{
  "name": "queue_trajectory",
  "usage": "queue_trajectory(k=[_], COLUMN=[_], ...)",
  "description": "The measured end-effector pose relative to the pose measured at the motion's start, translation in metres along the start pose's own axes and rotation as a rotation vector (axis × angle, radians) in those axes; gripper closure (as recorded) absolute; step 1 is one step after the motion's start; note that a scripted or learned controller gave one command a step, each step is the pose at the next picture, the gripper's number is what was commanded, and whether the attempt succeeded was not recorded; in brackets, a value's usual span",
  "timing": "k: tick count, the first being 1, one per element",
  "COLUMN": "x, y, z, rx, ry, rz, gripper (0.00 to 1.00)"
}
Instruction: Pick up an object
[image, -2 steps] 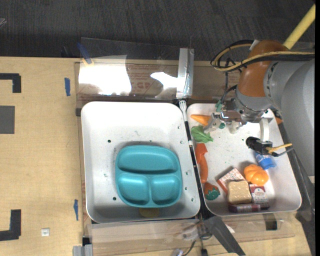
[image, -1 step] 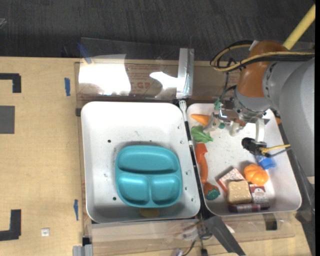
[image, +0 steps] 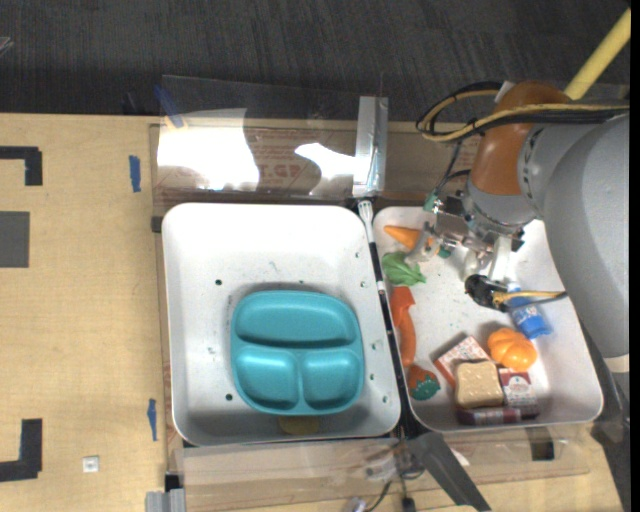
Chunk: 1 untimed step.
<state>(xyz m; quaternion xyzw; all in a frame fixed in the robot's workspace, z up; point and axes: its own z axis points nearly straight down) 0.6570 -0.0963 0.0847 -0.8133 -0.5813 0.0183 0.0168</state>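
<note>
Two white bins sit on the table (image: 80, 300); the left bin (image: 200, 250) carries a teal tray (image: 297, 350), the right bin (image: 570, 390) small items. Hand (image: 455, 240) hovers near the carrot (image: 402, 236), grip state unclear. Approach step; next, descend onto one item

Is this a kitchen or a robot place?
Probably a robot lab, not a kitchen: a grey arm with cables reaches over two white bins, and the food, like the orange pumpkin, looks like toys.

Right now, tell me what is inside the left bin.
The left bin holds a teal divided tray, three compartments facing up. Something yellowish pokes out under its near edge; the rest is covered.
</note>
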Motion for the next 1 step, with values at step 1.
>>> queue_trajectory(k=[1], x=[-0.0169], y=[0.0026], z=[-0.0334], rx=[-0.031], ry=[0.010], rz=[0.046], gripper=[0.00])
